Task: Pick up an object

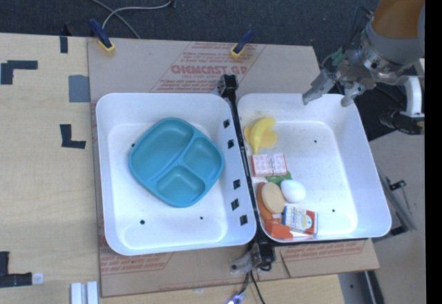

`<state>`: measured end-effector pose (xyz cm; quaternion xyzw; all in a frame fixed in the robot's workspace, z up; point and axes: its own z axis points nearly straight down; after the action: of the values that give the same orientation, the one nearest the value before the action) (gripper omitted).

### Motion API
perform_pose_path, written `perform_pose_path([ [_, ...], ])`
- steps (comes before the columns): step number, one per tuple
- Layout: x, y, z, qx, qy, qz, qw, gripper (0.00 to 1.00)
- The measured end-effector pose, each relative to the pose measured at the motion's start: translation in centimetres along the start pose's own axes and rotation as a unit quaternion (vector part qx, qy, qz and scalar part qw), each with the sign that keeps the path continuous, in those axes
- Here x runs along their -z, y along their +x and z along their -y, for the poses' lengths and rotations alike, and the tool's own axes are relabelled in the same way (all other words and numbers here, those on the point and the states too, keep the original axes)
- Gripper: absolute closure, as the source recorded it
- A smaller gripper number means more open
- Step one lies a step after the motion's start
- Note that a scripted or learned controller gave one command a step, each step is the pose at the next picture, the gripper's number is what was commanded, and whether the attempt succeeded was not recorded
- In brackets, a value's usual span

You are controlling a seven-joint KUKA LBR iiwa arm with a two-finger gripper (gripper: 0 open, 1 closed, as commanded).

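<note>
Toy food pile along right bin left wall, well apart from gripper; 2 fingers spread, pinching nothing, above far rim.

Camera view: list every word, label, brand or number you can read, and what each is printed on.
"CHEMCAST GP", red print on the brown protective sheet behind the two bins; the smaller red lines around it are too blurred to read.
Pink packet in the right bin: print too small to read.
Small carton at that bin's front: label unreadable.
</note>
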<state>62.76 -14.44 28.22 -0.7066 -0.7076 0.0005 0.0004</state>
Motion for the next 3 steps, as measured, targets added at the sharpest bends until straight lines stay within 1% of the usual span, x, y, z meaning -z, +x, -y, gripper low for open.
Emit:
perform_pose_path([
  [1,-15.2,3.3,-2.7,0.000,0.002,-0.001,1.0000,0.00],
  [2,-19.6,4.1,-4.1,0.000,-0.002,0.001,1.0000,0.00],
  [3,-18.6,4.1,-4.1,0.000,-0.002,0.001,1.0000,1.00],
])
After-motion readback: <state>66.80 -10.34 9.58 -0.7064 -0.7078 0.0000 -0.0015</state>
